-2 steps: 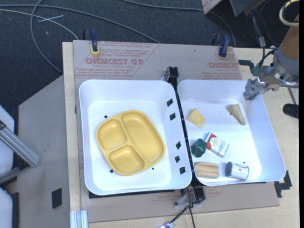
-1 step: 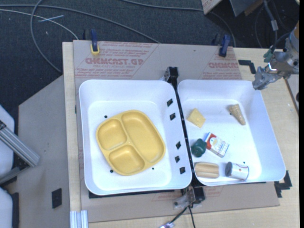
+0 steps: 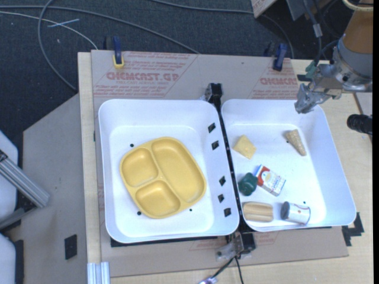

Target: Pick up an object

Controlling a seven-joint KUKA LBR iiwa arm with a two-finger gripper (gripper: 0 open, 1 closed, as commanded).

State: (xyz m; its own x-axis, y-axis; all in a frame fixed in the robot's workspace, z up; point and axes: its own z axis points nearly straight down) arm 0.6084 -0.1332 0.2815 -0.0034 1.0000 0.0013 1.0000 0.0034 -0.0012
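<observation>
Reaching in from the right, arm [image 3: 358, 40] angled down over the far right corner of the right bin [image 3: 331, 158], orange band above the wrist. Jaws [image 3: 305, 103] hanging just over the bin's far rim, pointing down, nothing between them; spread or pressed together, cannot tell from here. In the right bin, well apart from the jaws: tan cone [image 3: 295, 142] nearest, pale yellow wedge [image 3: 244, 147] toward the divider, red-and-white carton [image 3: 270, 180] with dark green piece [image 3: 247, 184] touching it, then tan roll [image 3: 257, 212] and small grey can [image 3: 295, 212] along the near edge. In the left bin [image 3: 112, 158], yellow divided tray [image 3: 162, 176] lying flat. Worktop [image 3: 89, 129] under both bins.
</observation>
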